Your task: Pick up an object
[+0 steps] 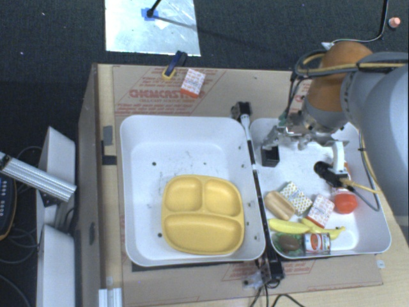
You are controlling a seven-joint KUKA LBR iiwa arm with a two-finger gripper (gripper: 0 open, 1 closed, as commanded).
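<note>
My gripper (285, 138) hangs over the upper left part of the right bin (377, 235), under the grey arm with its orange band. A small black block (270, 155) sits just below it on the bin floor; I cannot tell if the two touch. Toward the bin's front lie a hot dog bun (279, 204), a checkered packet (295, 196), a red and white box (321, 210), a tomato (346, 202), a banana (303, 228), a can (316, 242) and a green-brown fruit (289, 242). All of these are apart from the gripper.
The left bin (137, 171) holds a yellow divided plate (203, 213). On the cardboard behind the bins lie a small red and white box (192, 82) and a blue and yellow item (174, 64). A black part (241, 110) sits at the far end of the wall between the bins.
</note>
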